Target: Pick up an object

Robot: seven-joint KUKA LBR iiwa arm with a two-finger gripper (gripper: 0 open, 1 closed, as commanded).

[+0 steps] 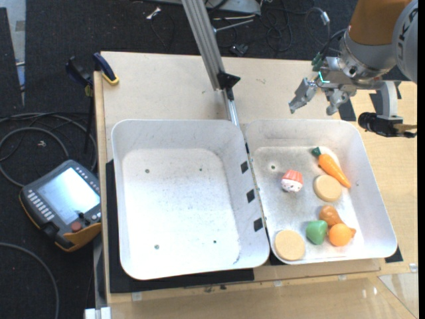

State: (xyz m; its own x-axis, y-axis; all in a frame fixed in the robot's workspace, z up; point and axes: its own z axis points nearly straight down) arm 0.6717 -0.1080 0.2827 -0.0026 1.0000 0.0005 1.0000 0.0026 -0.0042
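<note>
My gripper (319, 101) hangs open above the far edge of the right bin (372, 178), with nothing between its fingers. Inside that bin lie a carrot (331, 167), a small pink and white cupcake (292, 181), a tan round biscuit (327, 188), a second tan biscuit (290, 244), a green pepper (317, 232), an orange fruit (340, 234) and a small orange piece (329, 214). All of them lie nearer the camera than the gripper.
The left bin (133, 198) adjoins the right one. A slanted metal pole (206, 35) rises behind the bins. A teach pendant (63, 205) lies on the floor at the left, and a clamp (106, 68) sits at the bench's far left corner.
</note>
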